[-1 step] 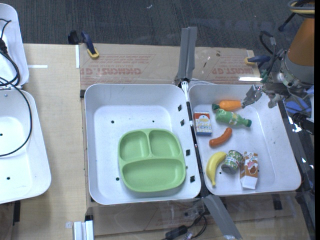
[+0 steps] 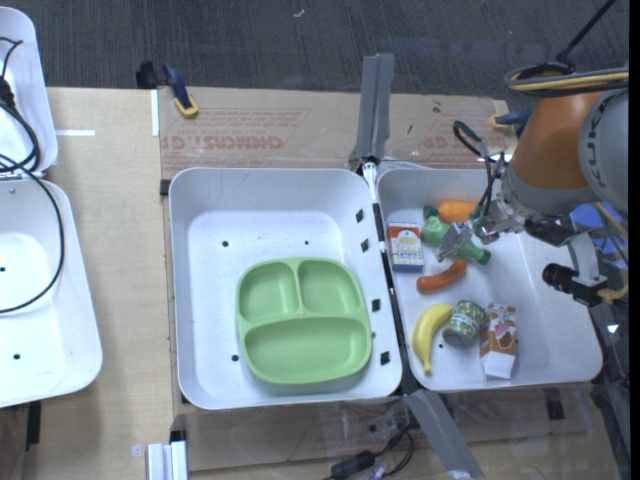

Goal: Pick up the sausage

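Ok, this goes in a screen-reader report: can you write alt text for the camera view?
A grey and orange robot arm's gripper hovers just above a sausage in the right bin, among a banana, can, carrot and small cartons. The left bin holds a green divided plate.

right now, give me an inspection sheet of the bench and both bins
surface: wooden bench bearing left bin and right bin
job's things: sausage lying in the right bin, not held
clutter: green plate in the left bin; banana, can, two small cartons, carrot, green bottle in the right bin
grippers: gripper low over the right bin, just above the sausage
cables: black cable at left; cables on the arm
surroundings: dark floor, blue clamp
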`<state>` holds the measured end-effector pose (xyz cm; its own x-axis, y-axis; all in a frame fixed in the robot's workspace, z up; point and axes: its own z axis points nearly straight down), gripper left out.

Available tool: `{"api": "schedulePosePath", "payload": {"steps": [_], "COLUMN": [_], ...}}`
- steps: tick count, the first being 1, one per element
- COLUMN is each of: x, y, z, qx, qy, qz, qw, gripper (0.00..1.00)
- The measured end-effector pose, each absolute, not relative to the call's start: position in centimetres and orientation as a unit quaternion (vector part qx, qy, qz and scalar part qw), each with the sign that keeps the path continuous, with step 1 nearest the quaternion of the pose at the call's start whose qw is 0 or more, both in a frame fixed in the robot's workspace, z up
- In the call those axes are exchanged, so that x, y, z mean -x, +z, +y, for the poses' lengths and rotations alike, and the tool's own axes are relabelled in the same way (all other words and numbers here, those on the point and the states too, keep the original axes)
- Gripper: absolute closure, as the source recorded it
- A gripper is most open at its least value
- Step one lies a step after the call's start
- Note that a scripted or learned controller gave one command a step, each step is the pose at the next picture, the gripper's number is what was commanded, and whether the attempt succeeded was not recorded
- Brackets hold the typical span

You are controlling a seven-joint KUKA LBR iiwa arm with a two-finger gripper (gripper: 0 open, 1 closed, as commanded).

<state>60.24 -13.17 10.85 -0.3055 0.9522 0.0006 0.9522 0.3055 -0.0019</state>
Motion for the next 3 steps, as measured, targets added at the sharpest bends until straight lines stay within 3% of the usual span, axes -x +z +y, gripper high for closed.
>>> {"api": "schedulePosePath", "payload": {"steps": [1, 2, 3], "x": [-59.7, -59.7, -59.0], "y": [9.1, 10.0, 15.6], "z": [-12.1, -12.3, -13.6], "qx": [0.595, 0.597, 0.574], "qy": [0.0005, 0.0006, 0.0002], "qz": [-0.803, -0.802, -0.819], "qw": [0.001, 0.000, -0.001], "gripper": [0.00, 1.00, 1.00]}}
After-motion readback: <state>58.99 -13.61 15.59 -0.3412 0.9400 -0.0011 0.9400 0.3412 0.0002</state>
